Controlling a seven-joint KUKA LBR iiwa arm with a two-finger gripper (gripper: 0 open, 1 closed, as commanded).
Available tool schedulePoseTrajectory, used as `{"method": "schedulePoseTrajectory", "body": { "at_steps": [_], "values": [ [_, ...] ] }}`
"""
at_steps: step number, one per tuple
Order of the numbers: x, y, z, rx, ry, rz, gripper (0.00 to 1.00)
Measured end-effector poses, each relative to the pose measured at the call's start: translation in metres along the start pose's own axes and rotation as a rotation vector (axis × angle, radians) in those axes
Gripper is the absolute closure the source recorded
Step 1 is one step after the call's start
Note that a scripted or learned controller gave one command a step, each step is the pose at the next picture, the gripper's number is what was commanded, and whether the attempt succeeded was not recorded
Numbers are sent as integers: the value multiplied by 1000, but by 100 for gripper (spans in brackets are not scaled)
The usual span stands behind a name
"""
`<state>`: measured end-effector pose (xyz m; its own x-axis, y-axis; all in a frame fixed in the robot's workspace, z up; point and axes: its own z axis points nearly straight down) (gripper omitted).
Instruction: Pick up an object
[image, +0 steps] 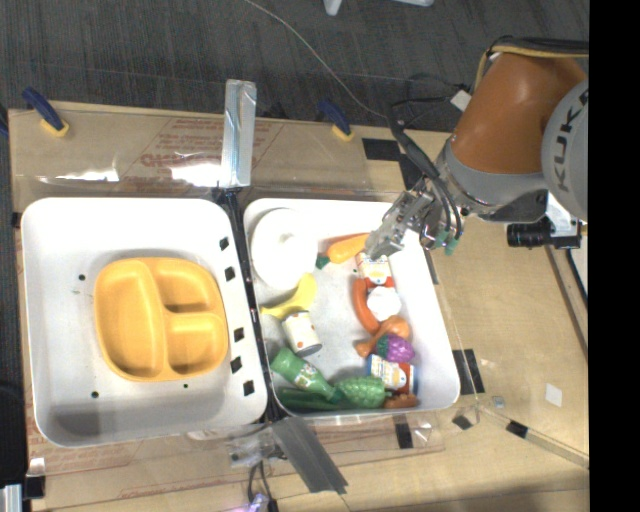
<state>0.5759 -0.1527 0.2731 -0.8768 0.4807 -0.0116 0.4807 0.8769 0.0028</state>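
The fixed camera looks down at a slant on two white bins side by side on a bench. The left bin (40, 300) fills the left half of the frame and holds a yellow divided tray (160, 318) lying flat near its middle. The right bin (440, 330) sits at centre frame and is crowded with toy food.

In the right bin's upper left lies a white plate (280, 245). Just right of it is an orange carrot (345, 247). Below the plate are a yellow banana piece (298, 297) and a small white can (302, 335). Along the bin's right side an orange-red sausage (362, 303) curves downward, with a white egg-like piece (384, 303) touching it. Lower right holds a purple grape cluster (399, 350) and a small labelled bottle (392, 374). Green vegetables (330, 388) lie along the bottom edge.

The arm (520, 110) enters from the upper right of the frame. Its gripper (380, 243) hangs over the bin's upper right part, just beside the carrot's right end and above the sausage. Whether the claw is apart or together cannot be told; nothing is seen between its tips.
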Motion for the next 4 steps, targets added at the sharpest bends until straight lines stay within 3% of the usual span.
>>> {"method": "schedulePoseTrajectory", "body": {
  "at_steps": [1,2,3,4],
  "values": [
    [46,-40,80,3,13,-120,100],
    [73,-74,119,4,13,212,100],
    [42,-62,138,6,10,484,100],
    [36,16,29,0,5,505,100]
  ]
}}
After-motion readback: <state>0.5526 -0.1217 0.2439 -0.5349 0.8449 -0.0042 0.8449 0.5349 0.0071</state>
